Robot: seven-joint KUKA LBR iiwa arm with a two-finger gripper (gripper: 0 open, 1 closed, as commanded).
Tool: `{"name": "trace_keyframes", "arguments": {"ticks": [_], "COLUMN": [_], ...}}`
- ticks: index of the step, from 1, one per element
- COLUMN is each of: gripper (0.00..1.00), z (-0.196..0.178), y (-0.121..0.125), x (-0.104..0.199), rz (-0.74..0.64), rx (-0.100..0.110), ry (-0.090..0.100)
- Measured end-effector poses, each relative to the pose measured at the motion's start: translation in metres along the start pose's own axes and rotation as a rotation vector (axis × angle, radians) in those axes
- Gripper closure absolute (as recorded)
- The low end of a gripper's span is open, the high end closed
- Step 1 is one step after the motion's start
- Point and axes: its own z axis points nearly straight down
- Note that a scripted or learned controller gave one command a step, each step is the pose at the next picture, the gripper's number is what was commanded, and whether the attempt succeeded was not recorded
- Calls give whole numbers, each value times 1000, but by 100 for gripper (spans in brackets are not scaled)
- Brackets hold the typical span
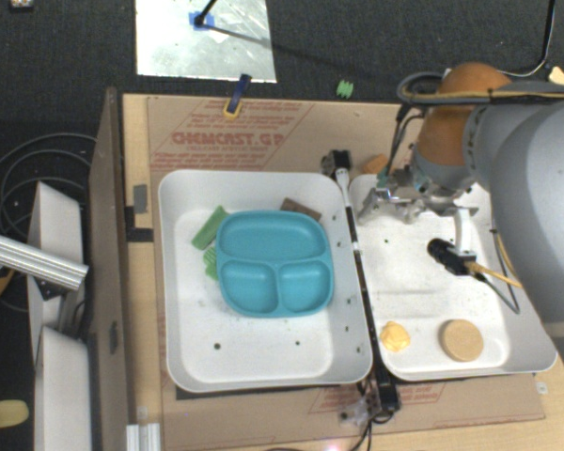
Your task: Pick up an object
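The grey arm (534, 181) comes in from the right and looms large at that side of the view. Its orange band (448, 134) sits above the wrist. Below it, the metal end effector (395, 198) hangs low, angled leftward.

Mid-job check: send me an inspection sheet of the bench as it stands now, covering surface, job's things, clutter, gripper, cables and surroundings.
Surface: left bin and right bin, both white, side by side on printed cardboard.
Job's things: in the left bin, a blue divided plate, green pieces under its left edge and a brown piece at its far edge. At the right bin's near end, a yellow lump and a tan disc.
Clutter: blue and yellow item on the cardboard's far edge.
Gripper: gripper over the right bin's far left corner, apart from lump and disc.
Cables: black loops on the floor at left.
Surroundings: silvery sheet on dark carpet.
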Motion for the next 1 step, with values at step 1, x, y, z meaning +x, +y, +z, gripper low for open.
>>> {"name": "trace_keyframes", "arguments": {"ticks": [1], "gripper": [0], "z": [-7], "y": [6], "x": [-5], "rz": [3], "rx": [-5], "ry": [-1]}}
